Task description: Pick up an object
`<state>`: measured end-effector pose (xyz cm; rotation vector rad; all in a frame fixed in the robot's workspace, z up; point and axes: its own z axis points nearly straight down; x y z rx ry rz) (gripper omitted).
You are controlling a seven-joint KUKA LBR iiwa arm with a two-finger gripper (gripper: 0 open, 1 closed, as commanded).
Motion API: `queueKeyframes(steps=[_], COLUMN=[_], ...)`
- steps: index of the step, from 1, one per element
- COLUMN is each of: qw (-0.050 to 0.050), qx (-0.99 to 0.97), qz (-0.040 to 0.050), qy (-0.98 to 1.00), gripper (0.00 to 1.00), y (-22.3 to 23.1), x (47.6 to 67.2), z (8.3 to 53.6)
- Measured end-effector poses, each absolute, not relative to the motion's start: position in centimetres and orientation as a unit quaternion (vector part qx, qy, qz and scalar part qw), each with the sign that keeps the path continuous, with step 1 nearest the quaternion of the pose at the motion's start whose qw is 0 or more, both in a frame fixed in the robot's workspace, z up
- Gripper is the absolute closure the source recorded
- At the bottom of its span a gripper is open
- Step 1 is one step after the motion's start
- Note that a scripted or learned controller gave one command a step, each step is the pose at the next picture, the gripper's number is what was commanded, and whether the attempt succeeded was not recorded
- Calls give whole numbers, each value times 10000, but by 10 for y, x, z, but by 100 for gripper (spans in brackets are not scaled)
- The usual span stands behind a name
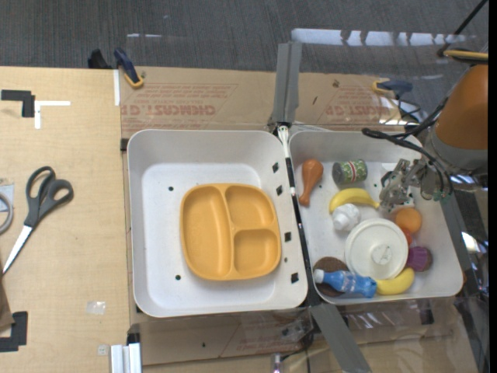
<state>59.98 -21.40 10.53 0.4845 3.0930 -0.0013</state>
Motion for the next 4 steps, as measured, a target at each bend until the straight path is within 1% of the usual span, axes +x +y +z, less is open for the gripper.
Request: queueKeyframes(steps=[1, 2, 3, 4], qw=[29, 25, 8, 29], qx=[1576, 149, 2171, 786], qz=[1, -6, 1, -6], qy=[9875, 9999, 9761, 9969], gripper=[100, 100, 100, 100], y=[-140, -172, -103, -173], x=[608, 569, 563, 556], z=[205, 93, 92, 150])
